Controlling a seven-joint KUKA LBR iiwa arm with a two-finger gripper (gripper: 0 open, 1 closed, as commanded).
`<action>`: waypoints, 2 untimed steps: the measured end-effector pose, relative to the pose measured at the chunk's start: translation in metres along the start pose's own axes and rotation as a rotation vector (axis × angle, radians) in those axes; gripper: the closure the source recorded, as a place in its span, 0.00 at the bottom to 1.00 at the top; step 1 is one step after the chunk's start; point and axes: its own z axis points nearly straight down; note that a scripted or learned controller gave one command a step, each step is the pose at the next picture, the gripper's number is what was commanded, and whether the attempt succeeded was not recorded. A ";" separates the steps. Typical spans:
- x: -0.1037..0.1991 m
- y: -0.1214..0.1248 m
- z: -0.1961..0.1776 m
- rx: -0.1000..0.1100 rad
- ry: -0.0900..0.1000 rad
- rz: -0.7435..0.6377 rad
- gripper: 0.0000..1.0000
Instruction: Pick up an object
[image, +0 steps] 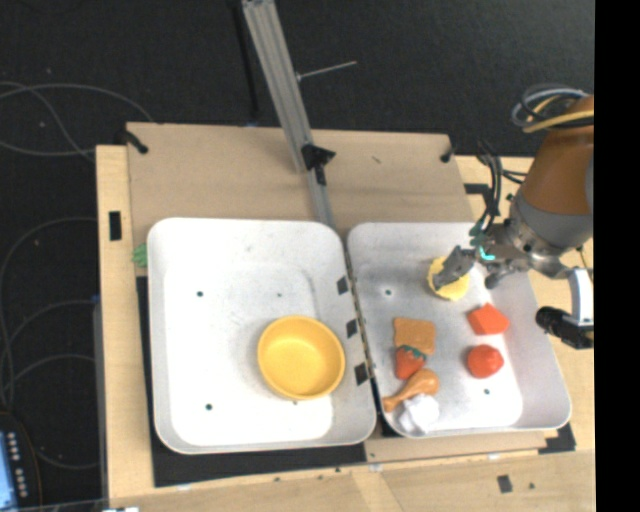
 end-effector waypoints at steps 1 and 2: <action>-0.008 -0.003 0.045 0.005 -0.003 0.004 0.00; -0.009 -0.004 0.097 0.005 -0.003 0.004 0.00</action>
